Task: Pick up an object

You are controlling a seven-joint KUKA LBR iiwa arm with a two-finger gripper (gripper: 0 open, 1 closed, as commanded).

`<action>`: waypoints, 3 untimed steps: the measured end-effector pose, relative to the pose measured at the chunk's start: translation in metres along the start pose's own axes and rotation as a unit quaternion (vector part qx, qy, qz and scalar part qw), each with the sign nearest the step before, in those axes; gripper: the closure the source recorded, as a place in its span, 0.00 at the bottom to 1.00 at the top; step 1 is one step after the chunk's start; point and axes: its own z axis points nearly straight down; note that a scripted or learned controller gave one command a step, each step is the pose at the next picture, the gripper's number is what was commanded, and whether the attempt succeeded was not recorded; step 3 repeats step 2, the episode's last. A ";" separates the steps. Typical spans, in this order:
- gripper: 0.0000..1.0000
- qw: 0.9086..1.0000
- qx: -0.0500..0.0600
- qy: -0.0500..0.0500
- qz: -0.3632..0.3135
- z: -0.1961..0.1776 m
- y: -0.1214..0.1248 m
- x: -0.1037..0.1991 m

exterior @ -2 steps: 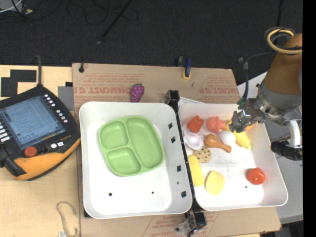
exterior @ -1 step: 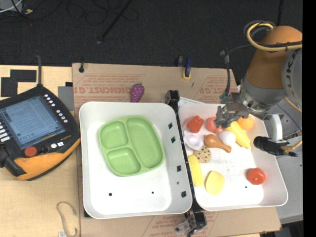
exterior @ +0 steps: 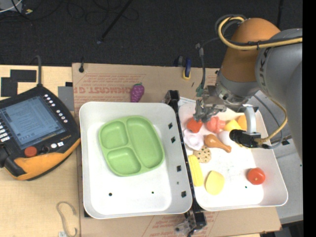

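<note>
Down over the far end of the right bin [exterior: 276, 191], the hand [exterior: 206, 113], low among the toy food. Fingers lost in the clutter there, so open or closed: cannot tell. Right beneath it, a red tomato-like piece [exterior: 194, 126] and a pink piece [exterior: 214, 124], side by side, close to the fingertips; contact, maybe, too murky to call. Just beside those, a yellow piece [exterior: 233, 125], and a brown drumstick [exterior: 217, 142] lying slantwise. Nearer the divider, a pale pink-white lump [exterior: 193, 140], a cookie [exterior: 202, 155], a corn cob [exterior: 194, 170] along the bin's left wall. Toward the near side, a yellow lemon shape [exterior: 214, 182] and a second red tomato [exterior: 255, 176], well apart from the hand. In the left bin [exterior: 94, 191], a green divided tray [exterior: 131, 145]. On the counter behind, purple grapes [exterior: 137, 92]; off left, a teach pendant [exterior: 34, 130].
</note>
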 end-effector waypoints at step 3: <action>1.00 1.000 0.001 -0.001 0.001 -0.009 0.016 0.031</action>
